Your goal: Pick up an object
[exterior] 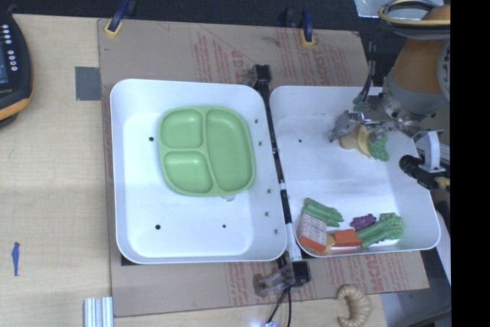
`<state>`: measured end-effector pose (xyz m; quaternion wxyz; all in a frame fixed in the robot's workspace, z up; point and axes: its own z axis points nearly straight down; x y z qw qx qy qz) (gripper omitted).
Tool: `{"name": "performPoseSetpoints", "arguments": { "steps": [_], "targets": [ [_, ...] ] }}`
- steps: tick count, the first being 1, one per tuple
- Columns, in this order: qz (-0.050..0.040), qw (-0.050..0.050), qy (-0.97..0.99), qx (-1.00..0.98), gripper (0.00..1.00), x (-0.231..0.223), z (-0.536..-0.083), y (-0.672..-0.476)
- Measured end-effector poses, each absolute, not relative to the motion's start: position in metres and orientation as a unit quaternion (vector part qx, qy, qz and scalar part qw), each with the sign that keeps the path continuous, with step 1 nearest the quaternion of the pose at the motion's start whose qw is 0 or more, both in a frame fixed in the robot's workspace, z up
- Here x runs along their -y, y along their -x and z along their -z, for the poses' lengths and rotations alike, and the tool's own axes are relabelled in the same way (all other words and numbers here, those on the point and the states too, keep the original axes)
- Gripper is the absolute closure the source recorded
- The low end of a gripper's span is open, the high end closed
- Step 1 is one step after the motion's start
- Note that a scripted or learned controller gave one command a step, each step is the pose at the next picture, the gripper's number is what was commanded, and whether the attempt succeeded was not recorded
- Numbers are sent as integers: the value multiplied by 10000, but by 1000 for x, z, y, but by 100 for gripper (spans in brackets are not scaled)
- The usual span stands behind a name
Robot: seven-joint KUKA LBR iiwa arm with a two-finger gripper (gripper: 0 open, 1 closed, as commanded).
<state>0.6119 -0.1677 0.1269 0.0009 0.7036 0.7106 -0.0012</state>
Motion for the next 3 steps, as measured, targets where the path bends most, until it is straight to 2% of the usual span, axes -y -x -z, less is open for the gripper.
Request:
{"name": "performPoseSetpoints", "arguments": {
  "steps": [1,2,3],
  "targets": [
    [-7,39,-7051,-7091,0,214,-188,-659],
    [26,-35,-7042,-7100,0,180,-125,-636],
    [11,2,-7062,-7080,0,213,-91,-657]
  ]
}}
